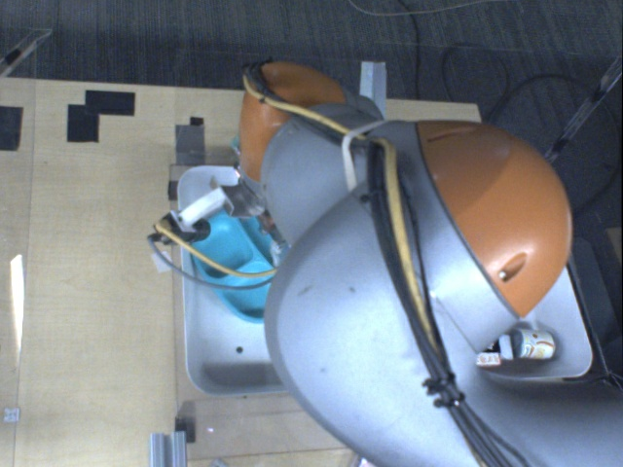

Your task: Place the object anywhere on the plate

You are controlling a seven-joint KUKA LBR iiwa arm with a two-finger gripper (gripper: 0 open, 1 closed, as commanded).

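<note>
A small pale object [519, 344] with dark markings lies on its side on the floor of the white bin [576, 362] at the view's right, just below the arm's big orange-capped joint [506, 212]. It is well apart from the blue plate [230, 253], which sits in the other white bin [209, 370] at the view's left. The gripper [255, 214] hangs over the plate's upper edge, at the far end of the grey arm, whose bulk covers most of it; whether it is open or closed, and whether it holds or touches anything, cannot be told. Both bins stand on the pale wooden worktop [88, 290], which carries black square marks [99, 113] near its far edge.
</note>
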